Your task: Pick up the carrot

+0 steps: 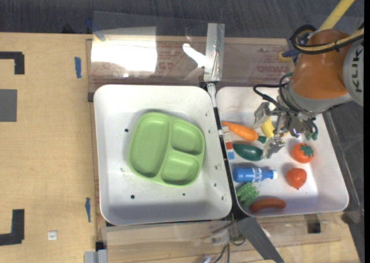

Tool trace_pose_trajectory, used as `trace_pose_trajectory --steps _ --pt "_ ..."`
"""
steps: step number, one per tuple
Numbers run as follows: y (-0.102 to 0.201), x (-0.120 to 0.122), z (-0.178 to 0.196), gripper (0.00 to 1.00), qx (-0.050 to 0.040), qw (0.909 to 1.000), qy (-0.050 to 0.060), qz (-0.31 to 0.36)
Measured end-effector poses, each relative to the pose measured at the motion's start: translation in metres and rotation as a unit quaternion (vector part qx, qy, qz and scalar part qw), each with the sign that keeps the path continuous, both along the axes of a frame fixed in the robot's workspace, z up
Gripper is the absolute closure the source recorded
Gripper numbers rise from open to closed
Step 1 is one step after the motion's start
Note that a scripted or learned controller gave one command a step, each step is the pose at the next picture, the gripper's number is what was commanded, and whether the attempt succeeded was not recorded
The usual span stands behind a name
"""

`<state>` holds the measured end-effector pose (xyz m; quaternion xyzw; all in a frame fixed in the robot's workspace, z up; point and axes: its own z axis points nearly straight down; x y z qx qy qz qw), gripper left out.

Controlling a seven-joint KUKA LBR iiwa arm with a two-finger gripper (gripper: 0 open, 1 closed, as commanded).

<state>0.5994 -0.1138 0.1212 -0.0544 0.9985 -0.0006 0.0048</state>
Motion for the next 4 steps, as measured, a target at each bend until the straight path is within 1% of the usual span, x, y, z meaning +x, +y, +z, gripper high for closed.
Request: trace_pose_trajectory --steps 1,2,3,4 --pt "0.010 -0.007 -0.028 0.00 -0.0022 0.9997 -0.003 -0.025" --pt "0.015 -0.016 -0.028 0.00 -0.0016 0.9976 -0.006 -0.070" --pt "0.019 -0.040 -0.031 0.00 0.0015 0.9797 -0.003 -0.201" --pt "0.014 -0.024 -0.031 0.00 -0.0029 0.9971 -0.004 -0.076"
